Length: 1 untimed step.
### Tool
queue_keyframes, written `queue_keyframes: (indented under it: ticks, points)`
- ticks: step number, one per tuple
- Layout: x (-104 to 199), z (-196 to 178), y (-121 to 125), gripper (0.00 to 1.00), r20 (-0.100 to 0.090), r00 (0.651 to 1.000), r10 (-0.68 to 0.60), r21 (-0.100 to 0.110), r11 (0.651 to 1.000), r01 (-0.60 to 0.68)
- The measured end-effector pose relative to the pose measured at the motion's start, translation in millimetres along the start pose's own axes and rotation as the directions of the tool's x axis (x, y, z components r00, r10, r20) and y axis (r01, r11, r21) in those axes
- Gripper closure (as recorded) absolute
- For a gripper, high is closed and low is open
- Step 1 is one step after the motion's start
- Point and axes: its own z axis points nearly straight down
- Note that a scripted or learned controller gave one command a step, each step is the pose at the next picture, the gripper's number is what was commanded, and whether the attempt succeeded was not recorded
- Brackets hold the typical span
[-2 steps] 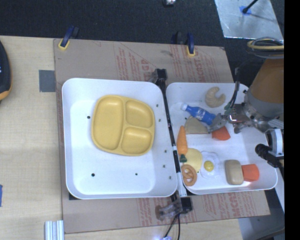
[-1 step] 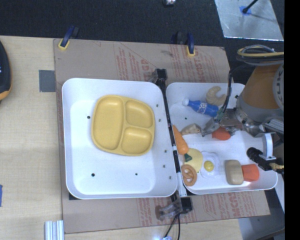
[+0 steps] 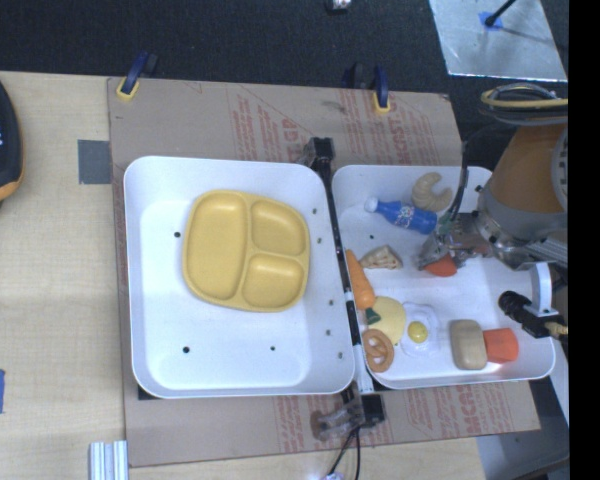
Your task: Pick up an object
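The gripper (image 3: 446,251) stood low in the right bin (image 3: 540,366), its tips at a small red object (image 3: 441,266) directly beneath (grip state could not be determined).

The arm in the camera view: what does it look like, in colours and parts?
The arm enters from the right: a rounded grey body with a broad orange band above the wrist. A thin dark cable runs down beside it. The tool at its end is a small, dark grey metal assembly.
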Motion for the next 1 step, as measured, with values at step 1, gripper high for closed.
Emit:
queue_keyframes:
  ticks: [1]
  points:
    - [73.1,1.1,48.0,1.00,0.002,1.000,-0.007,-0.008,1.000,0.007]
